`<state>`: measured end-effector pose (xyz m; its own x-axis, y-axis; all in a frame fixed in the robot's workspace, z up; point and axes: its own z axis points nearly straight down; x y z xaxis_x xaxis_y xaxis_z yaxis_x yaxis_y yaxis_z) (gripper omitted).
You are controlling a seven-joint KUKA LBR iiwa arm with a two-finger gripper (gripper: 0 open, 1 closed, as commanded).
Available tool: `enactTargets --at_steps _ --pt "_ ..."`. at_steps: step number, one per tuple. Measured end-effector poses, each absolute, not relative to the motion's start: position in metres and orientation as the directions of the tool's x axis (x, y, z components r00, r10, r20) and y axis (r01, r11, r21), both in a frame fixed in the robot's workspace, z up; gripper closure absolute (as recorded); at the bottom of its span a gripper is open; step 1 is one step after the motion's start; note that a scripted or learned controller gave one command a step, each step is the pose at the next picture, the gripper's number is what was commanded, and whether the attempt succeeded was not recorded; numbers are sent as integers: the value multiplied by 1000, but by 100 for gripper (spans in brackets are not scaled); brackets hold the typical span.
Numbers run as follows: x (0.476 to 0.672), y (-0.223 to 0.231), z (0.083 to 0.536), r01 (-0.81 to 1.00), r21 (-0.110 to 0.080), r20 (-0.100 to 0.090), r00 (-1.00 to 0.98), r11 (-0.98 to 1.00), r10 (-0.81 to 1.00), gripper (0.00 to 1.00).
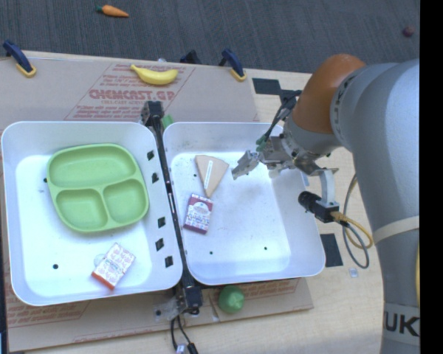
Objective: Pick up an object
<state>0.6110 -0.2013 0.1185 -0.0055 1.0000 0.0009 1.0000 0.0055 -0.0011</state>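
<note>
Gripper (245, 164): above right bin (295, 249), just right of wedge; finger state cannot tell, nothing seen held. Wedge (210, 172): tan, triangular, flat face up, in right bin's upper left; likely light, stiff; take across narrow sides. Small box (198, 214): red-white carton just below wedge, light, crushable. Left bin (15, 220): green divided tray (96, 186), smooth plastic; second red-white carton (113, 265). Worktop (207, 94): cardboard; yellow banana (155, 74) well above wedge.
</note>
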Motion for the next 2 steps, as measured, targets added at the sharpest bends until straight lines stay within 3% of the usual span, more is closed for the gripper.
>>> enactTargets --at_steps 1,2 --pt "657 -198 129 1000 0 1 -5 5 1000 0" --pt "577 -211 93 1000 -5 0 -6 6 1000 0"
